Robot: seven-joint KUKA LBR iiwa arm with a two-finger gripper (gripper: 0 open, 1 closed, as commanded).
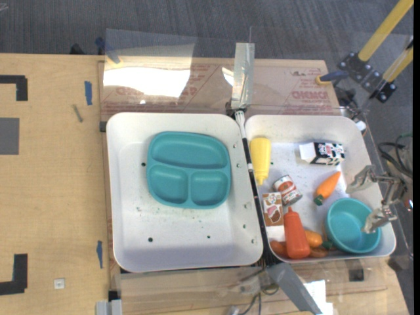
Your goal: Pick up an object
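Note:
The left bin (125, 195) holds a teal divided plate (187, 169) lying flat. In the right bin (295, 133), a yellow bottle (260, 157) lies along the left wall. A black-and-white carton (323, 152) sits toward the back. A toy carrot (327, 187) lies beside a teal bowl (353, 225) at the front right. A small red-and-white can (287, 191) and a brown-and-white packet (273, 209) sit mid-bin. A red-orange bottle (296, 235) lies at the front, over some small orange pieces (316, 241).
A metal post (243, 77) and clear plastic sheets stand behind the bins. Yellow struts (387, 25) cross the upper right. A metal clamp (382, 202) sits at the right bin's outer rim. Bare wooden bench (46, 176) lies to the left.

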